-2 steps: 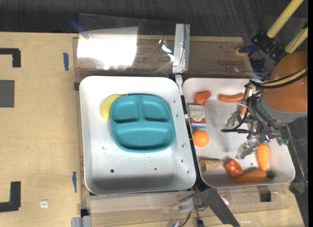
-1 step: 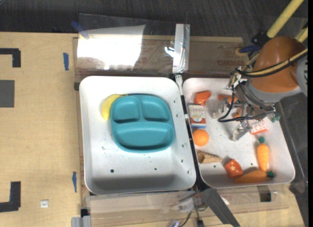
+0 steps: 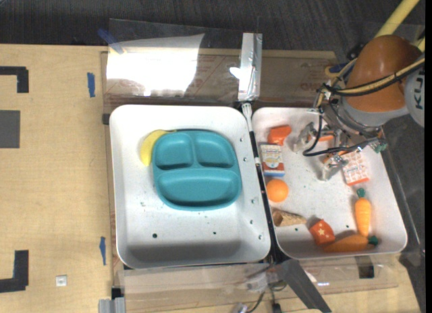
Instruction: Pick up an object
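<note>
Hovering in the right bin [image 3: 395, 227] beside a small red-and-white packet [image 3: 356, 168], gripper [image 3: 329, 160] finger state impossible to tell; probably light, flat, slippery — best pinched across the edges.

A teal divided plate [image 3: 196, 168] and a yellow piece [image 3: 148, 145] lie in the white left bin [image 3: 128, 237]; an orange ball [image 3: 277, 190], orange carrot [image 3: 363, 216] and red-and-white carton [image 3: 271, 158] in the right.
</note>
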{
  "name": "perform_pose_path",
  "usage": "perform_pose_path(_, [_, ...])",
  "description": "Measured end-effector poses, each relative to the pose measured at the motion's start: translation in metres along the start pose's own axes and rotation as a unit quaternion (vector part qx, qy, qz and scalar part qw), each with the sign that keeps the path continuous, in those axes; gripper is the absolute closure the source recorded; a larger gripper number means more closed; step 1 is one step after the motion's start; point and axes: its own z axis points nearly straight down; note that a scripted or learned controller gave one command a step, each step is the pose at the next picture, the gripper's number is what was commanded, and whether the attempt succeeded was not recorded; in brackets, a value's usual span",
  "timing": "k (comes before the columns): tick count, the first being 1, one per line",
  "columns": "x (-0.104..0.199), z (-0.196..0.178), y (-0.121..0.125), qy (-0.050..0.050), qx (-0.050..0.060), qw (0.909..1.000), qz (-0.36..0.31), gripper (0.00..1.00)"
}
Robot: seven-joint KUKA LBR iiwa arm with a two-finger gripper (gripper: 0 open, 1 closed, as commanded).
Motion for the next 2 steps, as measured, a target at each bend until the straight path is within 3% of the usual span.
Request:
perform_pose_path(1, [-0.008, 0.0, -0.04, 0.001, 0.0, 1.0, -0.008, 0.0])
perform_pose_path(2, [0.032, 0.0, -0.047, 0.002, -0.001, 0.9991, 0.041, 0.0])
